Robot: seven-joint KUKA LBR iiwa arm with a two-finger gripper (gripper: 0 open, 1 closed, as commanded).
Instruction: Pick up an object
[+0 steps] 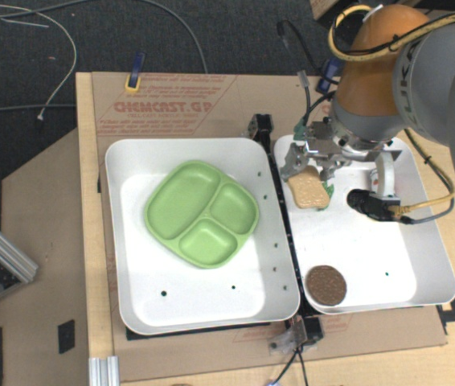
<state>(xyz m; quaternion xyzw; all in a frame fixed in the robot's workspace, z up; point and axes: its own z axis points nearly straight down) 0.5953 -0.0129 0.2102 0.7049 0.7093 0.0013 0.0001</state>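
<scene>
A tan slice of toast [309, 191] lies in the right bin [396, 256], near its back left corner. My gripper [309, 166] hangs straight over the toast's far edge and hides part of it. Whether it touches the toast is unclear. A round dark brown cookie [325, 284] rests in the same bin, at the front left corner, well apart from the gripper.
A green three-compartment plate [202, 213] lies in the middle of the left bin [143, 296]. The raised divider between the two bins runs just left of the toast. A black cable end [372, 203] from the arm hangs over the right bin, right of the toast.
</scene>
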